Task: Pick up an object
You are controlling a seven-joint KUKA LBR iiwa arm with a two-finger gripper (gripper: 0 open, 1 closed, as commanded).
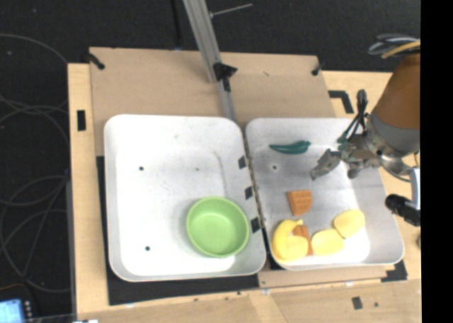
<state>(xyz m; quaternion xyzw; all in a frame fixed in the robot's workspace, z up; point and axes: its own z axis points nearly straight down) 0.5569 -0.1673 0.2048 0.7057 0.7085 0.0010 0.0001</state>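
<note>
Two shallow white plastic bins are sitting side by side on a pale wooden bench (177,81), the left bin (163,151) and the right bin (375,244) touching along their inner walls. The grey arm with its orange band (401,95) is reaching in from the right, and its two-finger gripper (338,166) is hanging over the upper middle part of the right bin, with one dark finger (324,164) pointing down and to the left. Nothing is showing between the fingers; whether they are spread or pressed together I cannot tell from this angle. Just left of and slightly above the gripper, a flat teal leaf-shaped piece (291,147) is lying on the bin floor, apart from the fingers. Below the gripper, a small orange block (300,201) is resting near the middle of the same bin. Along the near wall, three rounded yellow foam-like pieces (325,241) are lying in a row, touching one another, with a second small orange bit (302,232) tucked against the leftmost one. In the left bin, a round light green bowl (217,227) is sitting upright near the lower right corner. A slanted grey metal pole (202,31) is rising from behind the bins.
</note>
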